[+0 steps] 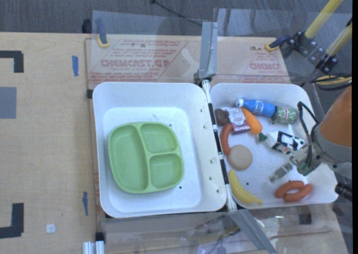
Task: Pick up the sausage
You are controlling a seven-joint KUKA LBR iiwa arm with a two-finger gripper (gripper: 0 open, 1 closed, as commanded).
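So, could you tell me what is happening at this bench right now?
A KUKA arm reaches in from the right over the right bin, its end effector low above the bin floor, close to the sausage lying near the front corner. The sausage is not yet lifted. A banana, carrot, blue bottle and other toy items lie in the same bin. The left bin holds a green divided plate.

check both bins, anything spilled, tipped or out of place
Nothing looks spilled or damaged. The green divided plate lies flat in the left bin. The right bin holds a loose jumble: a bottle on its side, carrot, banana and sausage near the front edge.
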